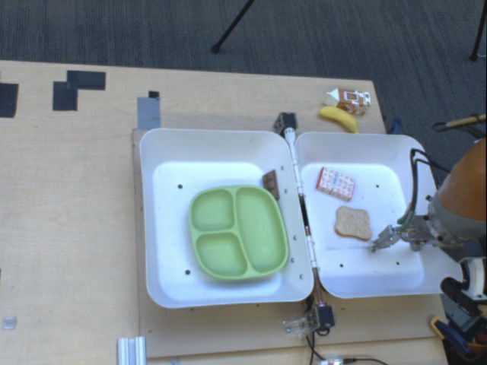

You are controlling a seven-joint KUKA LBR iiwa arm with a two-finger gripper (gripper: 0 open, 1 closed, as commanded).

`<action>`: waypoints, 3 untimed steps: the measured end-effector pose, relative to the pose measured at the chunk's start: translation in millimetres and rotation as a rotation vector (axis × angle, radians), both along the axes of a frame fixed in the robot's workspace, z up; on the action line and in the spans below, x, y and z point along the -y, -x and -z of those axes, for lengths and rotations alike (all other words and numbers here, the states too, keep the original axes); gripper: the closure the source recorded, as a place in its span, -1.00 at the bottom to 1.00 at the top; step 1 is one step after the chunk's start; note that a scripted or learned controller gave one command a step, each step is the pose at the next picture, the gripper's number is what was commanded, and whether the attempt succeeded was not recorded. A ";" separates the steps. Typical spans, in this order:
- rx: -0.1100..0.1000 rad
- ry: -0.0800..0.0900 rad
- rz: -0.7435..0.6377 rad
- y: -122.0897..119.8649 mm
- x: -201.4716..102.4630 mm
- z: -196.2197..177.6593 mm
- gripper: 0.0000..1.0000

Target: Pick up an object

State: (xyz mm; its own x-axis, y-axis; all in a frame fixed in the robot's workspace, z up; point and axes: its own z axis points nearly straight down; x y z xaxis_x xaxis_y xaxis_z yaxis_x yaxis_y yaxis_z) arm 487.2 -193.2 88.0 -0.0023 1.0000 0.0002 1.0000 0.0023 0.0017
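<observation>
- the worktop (68, 226) is pale wood and carries two shallow white bins side by side, touching along a central seam.
- the left bin (163, 226) holds a green divided plate (238, 233) with three compartments, lying flat near the bin's middle; a small brown piece (270, 181) sits just beside the plate's upper right edge.
- the right bin (380, 276) holds a slice of toast (353, 223) near its centre and a red-and-white patterned packet (335, 182) above it, the two near each other but apart.
- the arm enters from the right, its orange band (466, 188) over the bin's right rim.
- the end effector (383, 239) is low in the right bin, just right of the toast; i cannot tell how its tips are set, and nothing shows between them.
- beyond the bins, a banana (338, 118) and a small carton (351, 97) lie on the worktop.
</observation>
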 end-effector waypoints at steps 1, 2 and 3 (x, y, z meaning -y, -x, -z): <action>0.006 0.001 0.000 -2.4 -0.3 -11.5 1.00; 0.006 0.001 -0.001 -2.3 -0.3 -11.5 -1.00; 0.010 0.001 -0.002 -4.1 -0.7 -22.2 1.00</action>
State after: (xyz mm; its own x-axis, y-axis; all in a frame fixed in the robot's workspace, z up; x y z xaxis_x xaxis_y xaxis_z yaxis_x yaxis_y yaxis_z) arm 491.2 -192.5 110.2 -0.0046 1.0000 -0.0011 0.9999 0.0046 0.0117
